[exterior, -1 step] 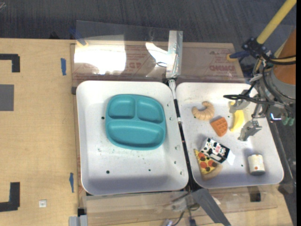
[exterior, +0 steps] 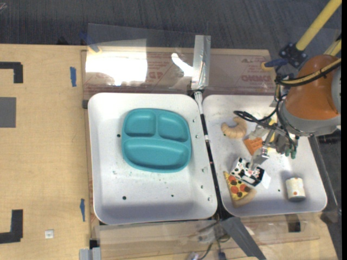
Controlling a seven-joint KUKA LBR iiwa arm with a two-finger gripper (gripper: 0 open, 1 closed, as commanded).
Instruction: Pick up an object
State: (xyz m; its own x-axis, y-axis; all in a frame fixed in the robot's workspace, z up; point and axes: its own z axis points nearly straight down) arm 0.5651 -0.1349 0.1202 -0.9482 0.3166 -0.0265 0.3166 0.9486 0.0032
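Judging by how things lay, the pick had not yet been made. The claw (exterior: 261,155) hung low in the right bin (exterior: 317,199), reached in from the right, its tip just above a black-and-white patterned object (exterior: 248,173) and just beside an orange piece (exterior: 252,144). Whether its fingers were spread or pressed together could not be told; they were too small and cluttered with cables. Nothing was visibly between them. All the candidates rested on the bin floor: a tan croissant-like toy (exterior: 234,129) toward the back, a pizza slice (exterior: 239,188) touching the patterned object, and a small white cylinder (exterior: 294,188) well apart. The left bin (exterior: 108,199) carried a teal divided plate (exterior: 156,140). What remained, by my reckoning, was closing on something and lifting.
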